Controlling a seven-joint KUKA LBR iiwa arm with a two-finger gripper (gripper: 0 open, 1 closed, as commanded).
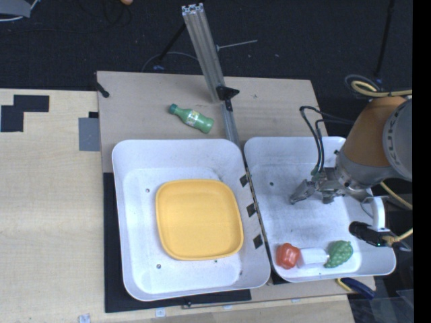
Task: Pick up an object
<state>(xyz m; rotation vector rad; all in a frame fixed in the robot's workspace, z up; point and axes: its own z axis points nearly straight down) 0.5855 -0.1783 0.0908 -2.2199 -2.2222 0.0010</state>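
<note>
- My hand (300,195) is hovering low over the bare middle of the right bin (269,155), fingers spread apart, gripping nothing.
- Red object (287,255) is lying toward the bin's near edge, white piece (312,256) and green object (339,253) lining up beside it.

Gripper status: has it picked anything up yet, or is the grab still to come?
Nothing looks picked yet. The gripper hangs over a bare part of the right bin, with nothing seen between its fingers. The red object, white piece and green object lie along the bin's near edge. Reaching and grasping one remain.
</note>
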